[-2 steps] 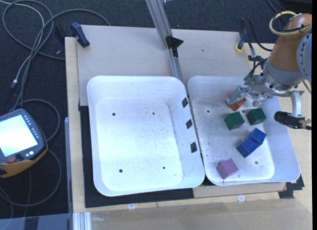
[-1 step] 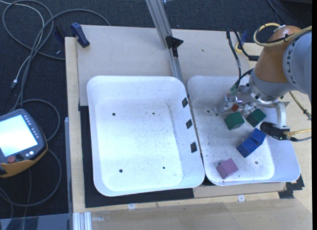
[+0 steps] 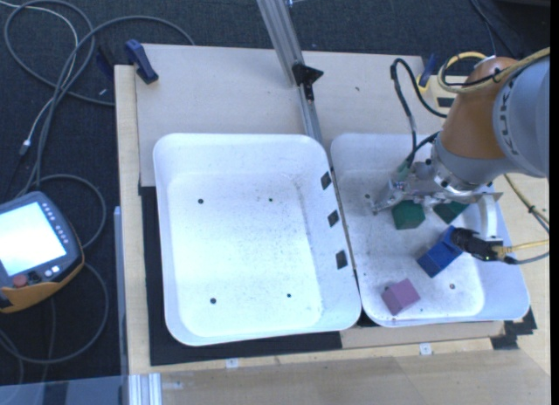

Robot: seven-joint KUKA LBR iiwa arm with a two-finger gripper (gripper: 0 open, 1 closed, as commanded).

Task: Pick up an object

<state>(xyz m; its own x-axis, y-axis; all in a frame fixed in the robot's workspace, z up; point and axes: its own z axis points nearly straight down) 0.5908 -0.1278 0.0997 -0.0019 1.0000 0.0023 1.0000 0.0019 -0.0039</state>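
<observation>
My gripper (image 3: 417, 195) hangs low in the right bin (image 3: 376, 159), under the grey and orange wrist. A dark green block (image 3: 407, 216) lies right below it, touching or nearly touching it; whether it is held I cannot tell. A second green piece (image 3: 451, 212) shows just to the right, partly hidden by the arm. A blue block (image 3: 438, 256) lies tilted further front, and a purple block (image 3: 401, 295) sits near the bin's front edge.
The left bin (image 3: 175, 168) stands beside the right one, with a raised rim between them. A slanted metal pole (image 3: 278, 19) crosses the back of the bench. Cables trail around the arm at the right. A teach pendant (image 3: 31, 246) lies off the bench at left.
</observation>
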